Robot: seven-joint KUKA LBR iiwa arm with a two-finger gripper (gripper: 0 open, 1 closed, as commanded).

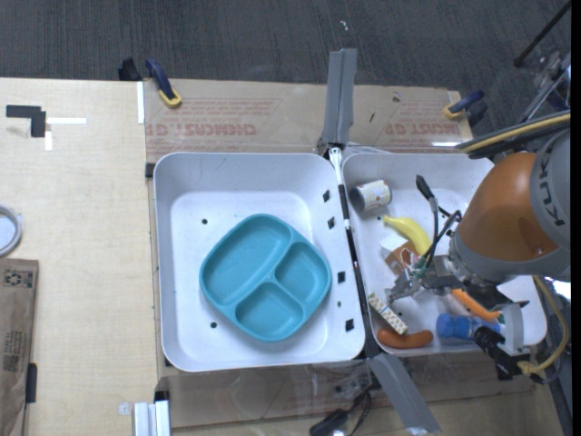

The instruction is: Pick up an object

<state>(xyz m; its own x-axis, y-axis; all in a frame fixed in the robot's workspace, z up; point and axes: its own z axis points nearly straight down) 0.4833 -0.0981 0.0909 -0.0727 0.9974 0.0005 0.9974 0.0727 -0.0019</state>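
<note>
The arm [522, 221] reaches in from the right over the right bin [363, 271], its orange band covering much of that bin's far right side, and its jaws [406, 286] hang low in the bin's middle; whether they are spread or closed cannot be told, and nothing is seen held in them. The bin is crowded. A small white cup [370, 194] lies on its side near the top left corner, a banana [408, 232] lies just below it, and a brown packet [400, 259] sits close above the jaws. Along the bottom edge lie a sausage [405, 338], a white dotted block [388, 313] near the left wall, a blue object [457, 327] and an orange carrot-like piece [477, 304] beside the arm. Little bare floor shows between them. In the left bin [172, 243] a blue divided plate [264, 276] lies tilted in the middle, with open white floor around it along every wall. The tabletop [73, 243] stretches out to the left.
</note>
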